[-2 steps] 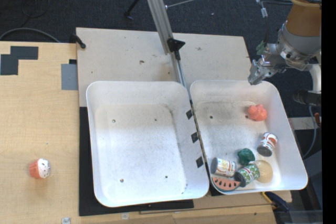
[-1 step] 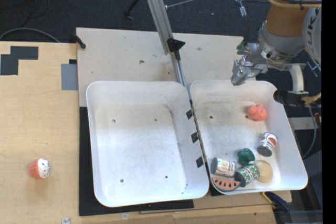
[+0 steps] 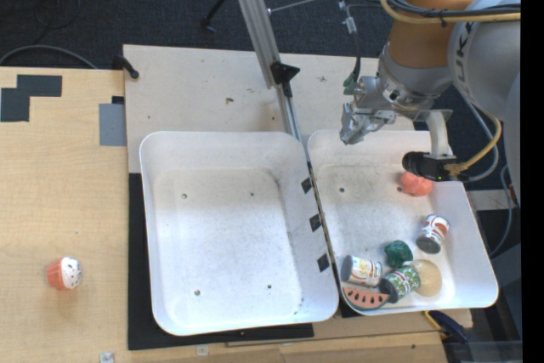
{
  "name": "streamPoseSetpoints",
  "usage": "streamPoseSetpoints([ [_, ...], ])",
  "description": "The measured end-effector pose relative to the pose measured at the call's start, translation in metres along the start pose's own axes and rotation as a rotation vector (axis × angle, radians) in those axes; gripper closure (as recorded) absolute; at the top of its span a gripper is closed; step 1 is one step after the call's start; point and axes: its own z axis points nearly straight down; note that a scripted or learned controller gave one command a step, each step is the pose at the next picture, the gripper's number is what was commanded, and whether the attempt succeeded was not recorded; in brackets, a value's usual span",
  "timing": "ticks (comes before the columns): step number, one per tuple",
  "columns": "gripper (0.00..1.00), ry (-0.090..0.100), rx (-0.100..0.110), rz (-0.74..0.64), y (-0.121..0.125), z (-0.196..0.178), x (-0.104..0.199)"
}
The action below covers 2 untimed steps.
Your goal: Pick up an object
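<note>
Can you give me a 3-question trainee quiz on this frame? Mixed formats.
1. True or false: the tool hangs over the far end of the right bin.
2. Multiple choice: the watermelon slice toy lies (A) in the left bin, (B) at the right bin's near edge, (C) on the wooden table.
3. Short answer: where is the small red-and-white figure?

Key: 1 true. 2 B. 3 On the wooden table, left of the left bin, outside both bins.
</note>
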Motion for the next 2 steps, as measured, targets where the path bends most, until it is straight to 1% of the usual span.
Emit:
streamPoseSetpoints([
  [1,1.0,0.0,0.0,0.0,-0.004,-0.004,0.051],
  [2,1.0,-0.002,-0.002,0.002,-0.001,0.002,0.094],
])
